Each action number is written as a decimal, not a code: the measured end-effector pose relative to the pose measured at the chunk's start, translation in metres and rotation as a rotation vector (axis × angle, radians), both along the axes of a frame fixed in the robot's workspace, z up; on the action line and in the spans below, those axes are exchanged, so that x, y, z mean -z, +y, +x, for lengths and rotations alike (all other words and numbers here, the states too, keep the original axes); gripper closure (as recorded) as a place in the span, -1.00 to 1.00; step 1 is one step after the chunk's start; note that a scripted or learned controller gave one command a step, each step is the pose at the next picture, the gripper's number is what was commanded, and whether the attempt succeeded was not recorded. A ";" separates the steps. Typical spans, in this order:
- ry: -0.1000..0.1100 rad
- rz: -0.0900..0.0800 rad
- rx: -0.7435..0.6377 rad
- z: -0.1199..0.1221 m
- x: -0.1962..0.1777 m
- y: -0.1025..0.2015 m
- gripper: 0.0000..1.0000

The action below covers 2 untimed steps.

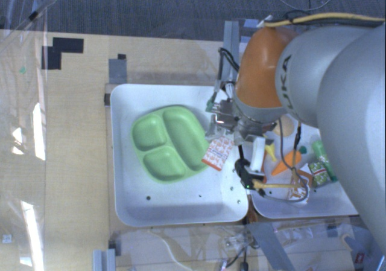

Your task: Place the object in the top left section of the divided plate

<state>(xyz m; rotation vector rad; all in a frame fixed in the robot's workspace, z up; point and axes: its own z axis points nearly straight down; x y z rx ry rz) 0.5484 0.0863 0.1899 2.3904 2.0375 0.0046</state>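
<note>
The arm is carrying a small red-and-white packet [217, 153], seemingly pinched in the closing gripper [221, 138], hanging at the green divided plate [169, 142]'s three-o'clock rim, so it is needing to travel toward ten o'clock before releasing.

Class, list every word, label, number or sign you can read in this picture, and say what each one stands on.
No text reads clearly.
Small red-and-white patterned packet at the green divided plate's right edge: print too blurred to read.
Green carton in the right white bin: label too small to read.
</note>
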 end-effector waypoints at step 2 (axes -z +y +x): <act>0.000 0.000 -0.016 -0.042 -0.024 0.071 1.00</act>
